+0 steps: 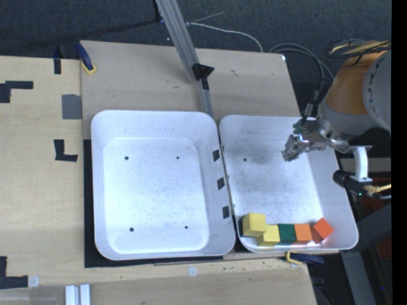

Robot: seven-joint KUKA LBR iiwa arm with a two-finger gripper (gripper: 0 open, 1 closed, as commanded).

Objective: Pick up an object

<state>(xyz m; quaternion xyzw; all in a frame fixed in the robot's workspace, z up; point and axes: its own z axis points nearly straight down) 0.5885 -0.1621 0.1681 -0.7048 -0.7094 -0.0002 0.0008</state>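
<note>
Several small blocks lie in a row along the near edge of the right bin: a yellow block, a second yellow block, a green block, an orange block and a tilted red-orange block. My gripper hangs over the far right part of that bin, well away from the blocks. Nothing shows between its fingers.
The left bin sits beside the right one, with small black clips along their shared edge. A grey metal pole slants in from the top. Cables trail behind the bench at the upper right.
</note>
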